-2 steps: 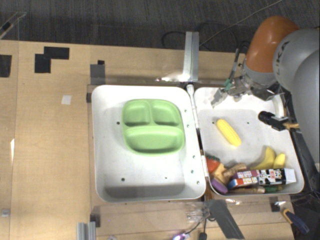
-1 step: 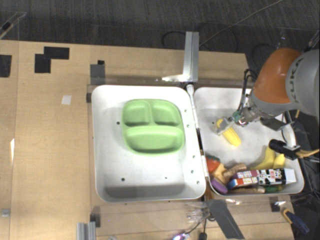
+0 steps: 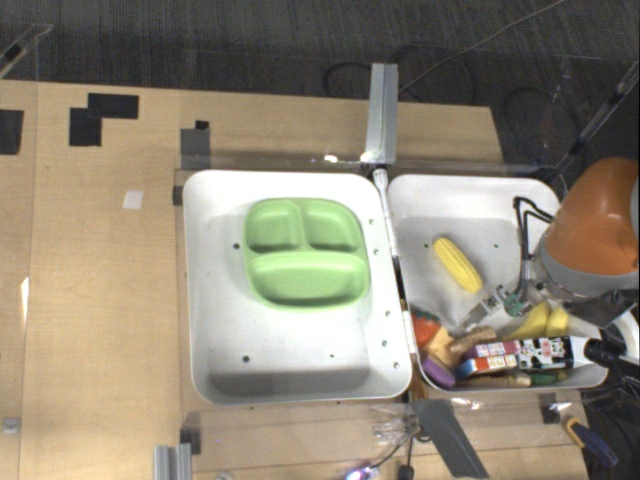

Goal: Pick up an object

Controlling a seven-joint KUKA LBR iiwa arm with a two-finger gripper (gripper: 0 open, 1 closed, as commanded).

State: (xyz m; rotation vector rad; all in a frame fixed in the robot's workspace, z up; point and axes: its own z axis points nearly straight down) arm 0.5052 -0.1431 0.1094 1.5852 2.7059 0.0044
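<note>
While the grey arm with its orange band [image 3: 598,230] leans in from the right over the right-hand shallow white bin [image 3: 470,203], the step in hand looks to me like the final descent onto one toy out of a crowded heap. From the overhead camera, the two-finger claw [image 3: 487,310] sits low near the bin's front, its metal fingers [image 3: 478,315] seeming slightly parted with nothing visibly between them, though the angle makes that hard to be sure of. Just beyond the tips, toward the back of the bin, lies a yellow plastic corn cob [image 3: 456,264], on bare floor and apart from the rest, which I would judge the easiest target. In front of the claw the clutter is tight: a red-orange toy piece [image 3: 428,329], a purple rounded piece [image 3: 437,372], a long printed box [image 3: 520,353] and a yellow lump [image 3: 548,319] by the wrist. Doing this well means committing to one item and closing squarely across its narrow width. The green divided plastic plate [image 3: 303,250] sits in the left-hand white bin [image 3: 215,298], well apart.
</note>
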